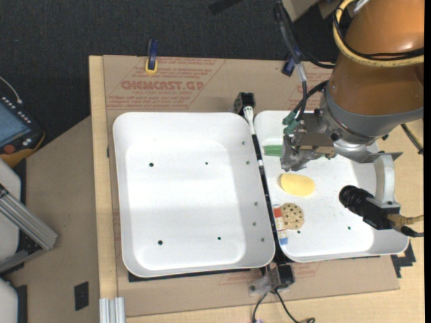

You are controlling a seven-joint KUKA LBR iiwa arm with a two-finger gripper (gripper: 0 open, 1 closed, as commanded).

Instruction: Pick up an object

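a camera is looking down at a slant on a brown cardboard sheet (168, 79) that is carrying two shallow white plastic bins side by side. the left white bin (182, 200) is filling the middle of the frame, and the right white bin (337, 237) is sitting against it toward the right of the frame.

a grey robot arm with an orange band (377, 66) is reaching in from the upper right and is hanging over the right bin. its dark metal gripper (294, 161) is pointing down over the upper left part of that bin. whether it is released or clenched cannot be told from this angle, and nothing is visibly sitting in its grasp.

a pale yellow oval object (297, 184) is lying on the bin floor just below the gripper in the frame. a round tan speckled cookie-like object (291, 214) is lying just below the yellow one, near the bin's left wall. a small red and blue item (278, 222) is resting beside the cookie, too small to identify. a short green piece (272, 151) is showing just left of the gripper.

a small blue and yellow clip (152, 56) is gripping the sheet's upper edge.
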